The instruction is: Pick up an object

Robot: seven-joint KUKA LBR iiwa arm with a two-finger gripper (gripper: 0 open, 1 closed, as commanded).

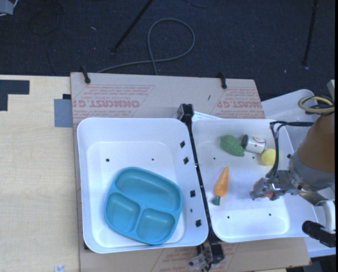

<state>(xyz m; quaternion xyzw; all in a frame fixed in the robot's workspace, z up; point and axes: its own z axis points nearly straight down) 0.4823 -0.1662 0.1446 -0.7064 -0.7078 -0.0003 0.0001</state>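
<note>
Looking down on the surface (33,169), I see 2 shallow white bins side by side. My arm (316,152) comes in from 3 o'clock, and its hand (264,190) sits low over the right bin (254,228), toward that bin's 3 o'clock side. Whether the hand is apart or together I cannot tell; its tip is a small dark and reddish blur from up here, and I cannot see anything held in it.

4 things lie in the right bin. An orange carrot toy (221,182) with a green stub at its lower end lies tilted near the bin's middle, at 9 o'clock from the hand and apart from it. A green leafy toy (232,145) rests toward the bin's 12 o'clock edge. Just beside it, at its 3 o'clock, lies a small white cylinder (253,145), and touching or nearly touching that one is a yellow ball (267,156), which sits at 12 o'clock from the hand.

The left bin (95,152) holds a blue divided plate (143,205) with 3 compartments, lying flat toward the 6 o'clock side.
</note>
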